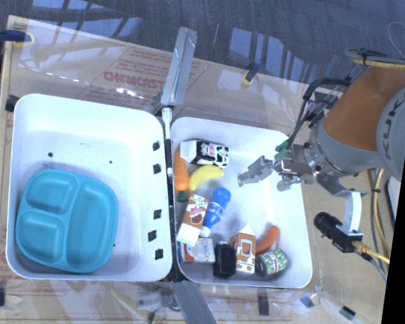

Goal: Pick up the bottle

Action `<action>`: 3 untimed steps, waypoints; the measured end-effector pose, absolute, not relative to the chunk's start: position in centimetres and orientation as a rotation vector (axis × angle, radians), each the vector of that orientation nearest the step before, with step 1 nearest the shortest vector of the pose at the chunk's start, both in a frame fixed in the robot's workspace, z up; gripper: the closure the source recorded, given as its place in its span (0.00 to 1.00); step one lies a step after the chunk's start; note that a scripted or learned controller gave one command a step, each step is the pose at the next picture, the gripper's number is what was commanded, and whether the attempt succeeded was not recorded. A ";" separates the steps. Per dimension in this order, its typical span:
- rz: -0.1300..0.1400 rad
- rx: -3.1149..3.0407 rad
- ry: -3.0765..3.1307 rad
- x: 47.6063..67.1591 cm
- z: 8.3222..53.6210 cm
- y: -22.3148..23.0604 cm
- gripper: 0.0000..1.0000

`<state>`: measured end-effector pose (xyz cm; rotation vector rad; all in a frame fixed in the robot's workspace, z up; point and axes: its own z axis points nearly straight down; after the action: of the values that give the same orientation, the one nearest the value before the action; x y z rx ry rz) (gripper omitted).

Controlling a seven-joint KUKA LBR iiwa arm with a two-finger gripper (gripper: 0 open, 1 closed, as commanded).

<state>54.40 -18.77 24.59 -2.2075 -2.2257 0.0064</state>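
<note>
The bottle (pixel 215 207) is blue with a white cap at its lower end. It lies tilted near the middle of the right bin (pixel 302 210), between a banana (pixel 206 175) and several small cartons. My gripper (pixel 271 176) hangs over the bin's upper right part, up and to the right of the bottle and apart from it. Its fingers (pixel 254 172) stand open with nothing between them.
Around the bottle lie an orange carrot (pixel 180 175), a black-and-white carton (pixel 211 152), a brown carton (pixel 192 220), a black block (pixel 224 260), an orange carton (pixel 244 252), a sausage (pixel 269 238) and a green can (pixel 273 262). The left bin (pixel 79 128) holds a blue divided plate (pixel 67 220).
</note>
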 end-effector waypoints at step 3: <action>0.004 -2.292 -2.140 56.0 10.3 -15.0 1.00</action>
<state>55.97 -14.96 10.29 -2.2915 -2.1405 0.0044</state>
